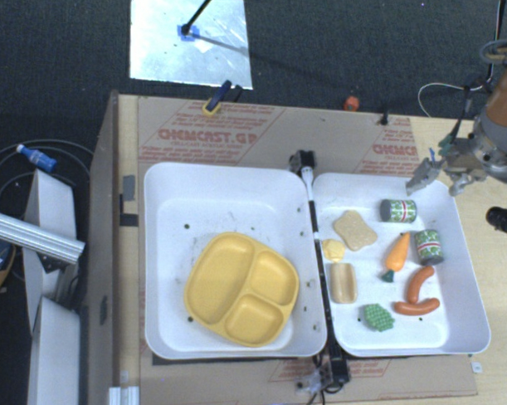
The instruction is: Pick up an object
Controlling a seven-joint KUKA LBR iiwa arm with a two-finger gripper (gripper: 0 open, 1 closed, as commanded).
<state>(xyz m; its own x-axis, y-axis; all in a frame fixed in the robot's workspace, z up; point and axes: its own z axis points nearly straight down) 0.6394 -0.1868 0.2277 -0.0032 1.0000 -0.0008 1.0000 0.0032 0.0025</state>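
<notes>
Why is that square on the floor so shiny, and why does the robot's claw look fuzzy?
In the camera view, the square sheet on the dark floor bounces light back as glare; the claw at the right bin's far corner looks soft and blurry, while the yellow tray looks evenly lit.

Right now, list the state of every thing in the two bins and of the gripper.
Gripper: open, above the right bin's far edge, holding nothing.
Yellow tray: flat in the left bin.
Can: on its side.
Second can: tilted, beside the carrot.
Carrot: lying flat.
Sausage: lying flat.
Toast: flat.
Bun: lying flat.
Green piece: lying flat.
</notes>
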